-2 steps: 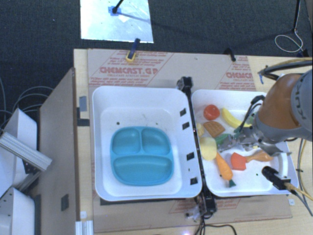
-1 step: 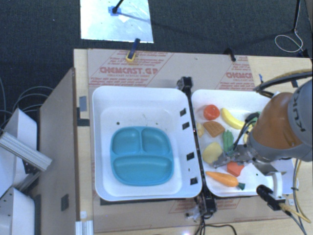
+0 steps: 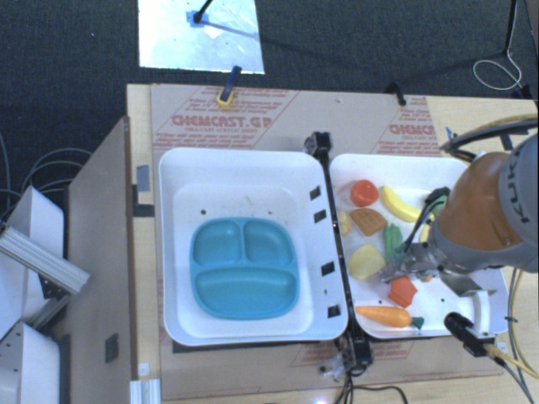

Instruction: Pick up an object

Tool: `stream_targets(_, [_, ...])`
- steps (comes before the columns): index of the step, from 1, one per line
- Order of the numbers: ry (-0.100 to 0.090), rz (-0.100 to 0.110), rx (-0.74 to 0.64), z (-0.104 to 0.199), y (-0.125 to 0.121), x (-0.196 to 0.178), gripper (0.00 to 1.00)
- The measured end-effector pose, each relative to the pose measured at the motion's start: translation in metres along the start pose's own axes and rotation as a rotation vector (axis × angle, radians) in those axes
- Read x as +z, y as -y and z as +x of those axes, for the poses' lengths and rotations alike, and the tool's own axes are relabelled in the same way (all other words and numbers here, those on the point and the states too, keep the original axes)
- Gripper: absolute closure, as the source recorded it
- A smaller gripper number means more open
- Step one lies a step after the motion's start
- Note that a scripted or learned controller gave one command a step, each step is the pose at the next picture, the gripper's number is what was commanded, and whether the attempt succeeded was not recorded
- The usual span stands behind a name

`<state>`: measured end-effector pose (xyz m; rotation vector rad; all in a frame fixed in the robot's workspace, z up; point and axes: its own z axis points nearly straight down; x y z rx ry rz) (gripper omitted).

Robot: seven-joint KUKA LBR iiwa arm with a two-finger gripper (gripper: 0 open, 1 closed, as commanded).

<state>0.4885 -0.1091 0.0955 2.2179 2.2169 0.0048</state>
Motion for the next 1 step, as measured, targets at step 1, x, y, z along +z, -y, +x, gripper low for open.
stream_targets(1, [-0.005,-0.004,-0.014,0.0875,-0.0011,-0.0942,1.00])
